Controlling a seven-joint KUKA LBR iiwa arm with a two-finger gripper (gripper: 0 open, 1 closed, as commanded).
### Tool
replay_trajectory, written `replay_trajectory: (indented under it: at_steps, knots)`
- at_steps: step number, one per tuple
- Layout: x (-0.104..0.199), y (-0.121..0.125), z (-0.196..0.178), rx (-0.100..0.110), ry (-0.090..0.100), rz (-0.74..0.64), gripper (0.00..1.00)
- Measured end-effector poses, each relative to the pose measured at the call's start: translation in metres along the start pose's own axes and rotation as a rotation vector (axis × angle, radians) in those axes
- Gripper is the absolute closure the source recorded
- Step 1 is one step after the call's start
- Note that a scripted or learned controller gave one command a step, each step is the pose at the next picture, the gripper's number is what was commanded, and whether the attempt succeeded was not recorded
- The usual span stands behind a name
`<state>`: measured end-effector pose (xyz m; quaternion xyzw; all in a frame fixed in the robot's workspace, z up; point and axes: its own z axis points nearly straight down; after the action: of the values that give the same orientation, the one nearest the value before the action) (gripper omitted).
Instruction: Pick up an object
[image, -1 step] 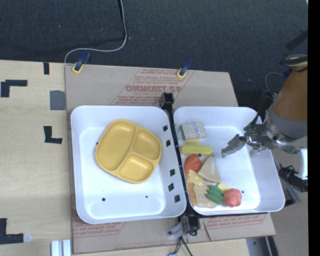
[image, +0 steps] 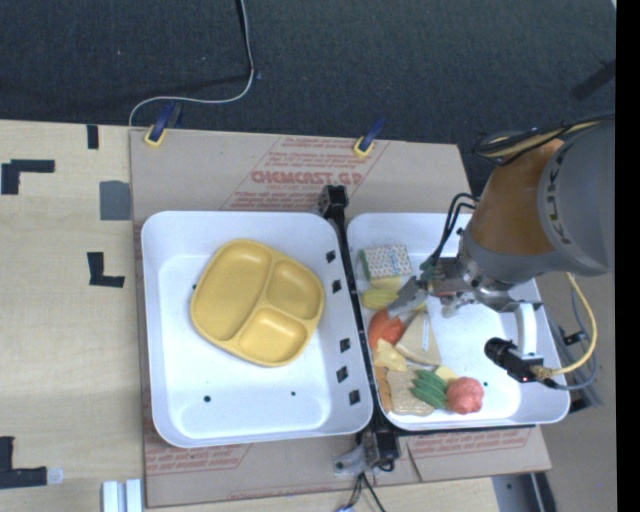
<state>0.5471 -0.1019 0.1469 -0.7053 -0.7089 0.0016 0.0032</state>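
Landmark: the black divider (image: 345, 300) running between the two white bins.
Arm: the grey arm (image: 560, 210) is reaching in from the right and hanging over the right bin (image: 500, 370), just right of the divider.
Gripper: the gripper (image: 418, 292) is pointing toward the divider; how far it is parted is hard to judge at this slant, and nothing is showing between its tips.
Objects: toy food is crowding against the divider's right side, with a speckled block (image: 386, 262) at the top, a yellow piece (image: 380, 296) and red piece (image: 386, 328) below it, then a green piece (image: 430, 388) and a red ball (image: 465, 395) lowest.
Left of divider: a yellow sectioned plate (image: 258, 302) is lying in the left bin (image: 170, 400), well apart from the gripper.
Risk: the pieces are touching and overlapping, so a closing grip is likely catching two at once or nudging one aside; the divider beside the target is possibly blocking a finger.
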Motion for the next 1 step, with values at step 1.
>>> replay_trajectory:
  at_steps: [1]
  knots:
    - [0.0053, 0.0554, 0.0436, -0.030, -0.002, 0.004, 0.00]
